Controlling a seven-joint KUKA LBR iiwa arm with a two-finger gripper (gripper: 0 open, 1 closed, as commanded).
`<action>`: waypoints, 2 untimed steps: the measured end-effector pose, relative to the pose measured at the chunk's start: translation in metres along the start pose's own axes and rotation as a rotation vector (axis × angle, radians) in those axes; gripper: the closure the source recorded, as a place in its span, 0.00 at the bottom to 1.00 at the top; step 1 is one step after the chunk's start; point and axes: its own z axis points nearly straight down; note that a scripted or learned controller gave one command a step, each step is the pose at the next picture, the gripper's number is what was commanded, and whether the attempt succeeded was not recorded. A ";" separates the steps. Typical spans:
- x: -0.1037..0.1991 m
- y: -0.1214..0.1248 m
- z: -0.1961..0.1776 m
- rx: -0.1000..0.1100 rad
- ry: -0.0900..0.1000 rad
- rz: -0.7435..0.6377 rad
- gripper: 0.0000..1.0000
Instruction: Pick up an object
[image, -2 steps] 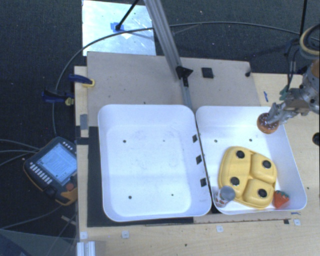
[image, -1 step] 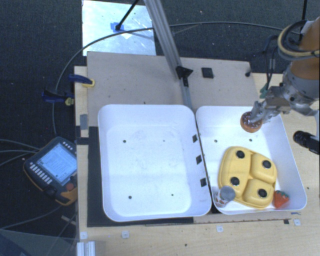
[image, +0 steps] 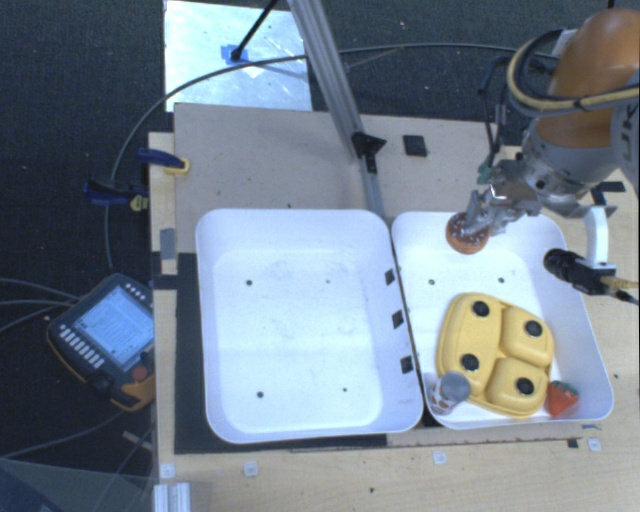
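At the reaching stage, judging by the claw (image: 478, 222): low over the far end of the right bin (image: 585, 330), its tip right at a small brown disc (image: 463, 239). Too blurred and too much hidden by the wrist to tell whether apart, together or clamped on the disc. No calling that a hold. Cannot tell either whether the disc rests on the bin floor or hangs just clear of it; possibly touching, from the way its lower edge meets the white.

So, by judgement: approach to one thing made, grip unproven, lift not yet done. Left to do: make sure of the disc, then raise it free of the bin wall close beside it.

Counted:
- Two white bins, side by side, the left bin (image: 300, 230) next to the right.
- In the right bin, four things: the one brown disc at the far end; one yellow block (image: 497, 372) with three dark spots, towards the near end; one small grey knob (image: 453, 387) touching the block's near left corner; one red berry (image: 562, 398) just beside its near right corner.
- One arm, one claw.
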 end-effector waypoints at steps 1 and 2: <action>0.059 0.014 0.008 0.001 0.001 -0.001 1.00; 0.112 0.020 0.036 0.004 0.001 0.000 1.00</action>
